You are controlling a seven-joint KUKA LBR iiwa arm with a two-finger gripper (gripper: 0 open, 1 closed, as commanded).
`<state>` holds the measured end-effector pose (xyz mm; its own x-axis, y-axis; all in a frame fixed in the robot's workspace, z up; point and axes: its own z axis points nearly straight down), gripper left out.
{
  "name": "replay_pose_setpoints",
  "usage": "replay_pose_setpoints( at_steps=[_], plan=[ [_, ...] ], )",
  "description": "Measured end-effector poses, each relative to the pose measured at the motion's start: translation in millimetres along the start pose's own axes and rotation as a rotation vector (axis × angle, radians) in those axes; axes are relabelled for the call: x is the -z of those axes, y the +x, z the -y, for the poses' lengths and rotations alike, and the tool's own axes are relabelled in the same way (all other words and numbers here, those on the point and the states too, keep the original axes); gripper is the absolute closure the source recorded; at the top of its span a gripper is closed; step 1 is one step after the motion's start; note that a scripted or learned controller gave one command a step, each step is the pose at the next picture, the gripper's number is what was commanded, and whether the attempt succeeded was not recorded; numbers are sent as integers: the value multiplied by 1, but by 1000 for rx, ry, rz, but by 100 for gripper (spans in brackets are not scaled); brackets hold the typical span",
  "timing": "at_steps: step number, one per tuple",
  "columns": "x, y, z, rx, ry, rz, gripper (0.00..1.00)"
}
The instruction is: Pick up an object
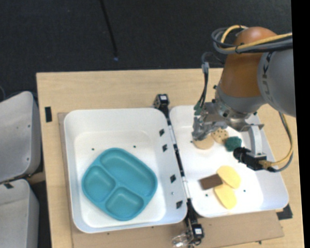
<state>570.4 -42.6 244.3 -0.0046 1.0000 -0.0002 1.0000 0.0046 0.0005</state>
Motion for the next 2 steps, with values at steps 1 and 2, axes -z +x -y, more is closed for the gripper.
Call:
replay_pose_setpoints(
  at_steps=[1, 2],
  plan=[
    [-2, 46, 4, 1, 1, -1, 100],
    [2, 100, 6, 3, -1, -2, 100]
  ],
)
